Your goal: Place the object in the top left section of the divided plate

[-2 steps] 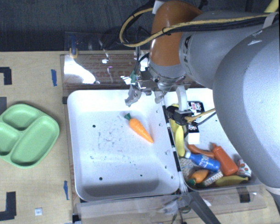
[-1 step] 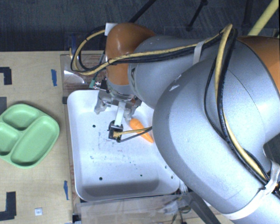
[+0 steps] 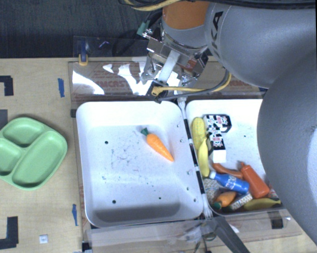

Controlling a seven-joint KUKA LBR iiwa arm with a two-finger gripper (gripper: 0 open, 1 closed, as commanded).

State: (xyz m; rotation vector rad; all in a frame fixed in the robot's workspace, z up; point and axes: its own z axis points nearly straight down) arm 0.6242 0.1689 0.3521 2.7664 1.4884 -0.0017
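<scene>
The carrot [image 3: 159,146] lies alone in the left bin [image 3: 98,193], a little toward twelve o'clock of that bin's middle, flat on the floor with its green stub pointing to about ten o'clock and its orange tip to about four. It looks like a toy of hard plastic or rubber: light, stiff, probably smooth enough to slide under a careless pinch. The tapered body favours a grip across the thicker half, just behind the green end, with the fingers set crosswise to its long axis; a pinch near the thin tip would likely squirt it out.

The divided plate [image 3: 55,145], pale green, sits on the table [image 3: 32,76] well apart from the bins at nine o'clock of the carrot. Its two small sections lie toward the far-left side and one long section toward four o'clock.

The claw [image 3: 158,87] hangs beyond the twelve o'clock rim of the left bin, over a shiny panel, apart from the carrot. Cables, brackets and glare crowd it, so whether it is spread or pressed together I cannot tell; nothing is visibly pinched in it.

The arm [image 3: 282,93] covers much of the right bin [image 3: 241,107], where a corn cob [image 3: 198,130], a blue bottle [image 3: 230,182], and other toys are heaped; the items at the five o'clock corner are hard to name.
</scene>
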